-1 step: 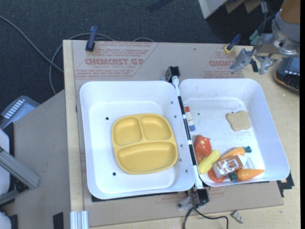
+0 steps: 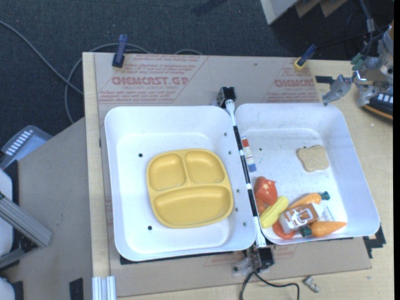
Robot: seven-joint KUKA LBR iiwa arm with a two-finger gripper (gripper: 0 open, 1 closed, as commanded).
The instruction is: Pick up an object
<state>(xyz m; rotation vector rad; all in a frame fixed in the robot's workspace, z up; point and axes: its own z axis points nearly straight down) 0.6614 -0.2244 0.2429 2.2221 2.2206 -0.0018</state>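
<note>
The right bin holds several toy foods, bunched at its near left corner. A red pepper lies by the divider, and a yellow corn cob sits just below it. Two orange carrots flank a small red and white carton. A tan bread slice lies alone further back. My gripper hovers at the far right, beyond the right bin's back corner and well away from all of these, with nothing seen in it.
The left bin holds a yellow divided plate. A red and blue marker lies along the divider between the bins. Blue clamps grip the board's far edge. Cables trail off the near edge.
</note>
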